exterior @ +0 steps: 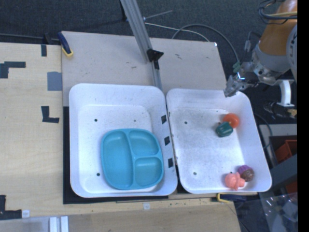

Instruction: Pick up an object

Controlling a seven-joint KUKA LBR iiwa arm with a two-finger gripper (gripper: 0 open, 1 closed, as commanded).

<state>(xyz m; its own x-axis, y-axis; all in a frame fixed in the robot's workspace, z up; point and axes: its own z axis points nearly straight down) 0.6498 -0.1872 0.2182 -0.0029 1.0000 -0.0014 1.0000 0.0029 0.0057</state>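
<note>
Gripper (233, 87): we see it above the right bin's (207, 175) far corner; grip unclear.
Toys: orange ball (232, 120) touching green piece (224, 129); pink toy (233, 181), perhaps purple one (245, 172), near corner.
Left bin (84, 129): blue divided plate (131, 158).

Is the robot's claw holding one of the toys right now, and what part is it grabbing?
No. The gripper is up at the far corner of the right bin, with nothing between its fingers. The orange toy and green toy lie below it in the bin.
</note>
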